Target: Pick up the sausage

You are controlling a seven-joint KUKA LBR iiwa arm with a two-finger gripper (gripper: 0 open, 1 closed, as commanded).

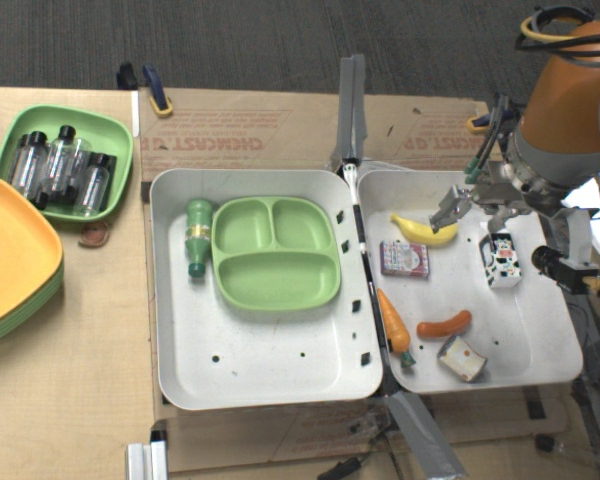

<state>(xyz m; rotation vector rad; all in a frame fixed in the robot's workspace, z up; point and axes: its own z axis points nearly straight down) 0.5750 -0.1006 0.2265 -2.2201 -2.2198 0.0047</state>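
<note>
I saw the sausage [444, 324] lying in the lower part of the right bin [550, 366], between the carrot [392, 324] on its left and a small wedge-shaped item [462, 360] just below it. The gripper [458, 206] hung over the upper part of that bin, close above the banana [425, 230], well apart from the sausage. I could not tell whether the jaws stood open or closed; nothing showed between them.

To do the approach well, I judged the arm needed to travel toward the near edge of the bin and come down with the jaws across the sausage's short width, not along it. The wedge item and the carrot left little room, so a centred descent mattered. A printed packet [404, 258] and a small patterned carton [501, 260] lay further up.

The left bin [170, 348] carried a green divided plate [275, 253] and a green bottle [198, 236]. On the counter [70, 388] beyond sat orange plates [15, 263] and a green tray of vials [62, 163]. Dark carpet [230, 18] lay behind.
</note>
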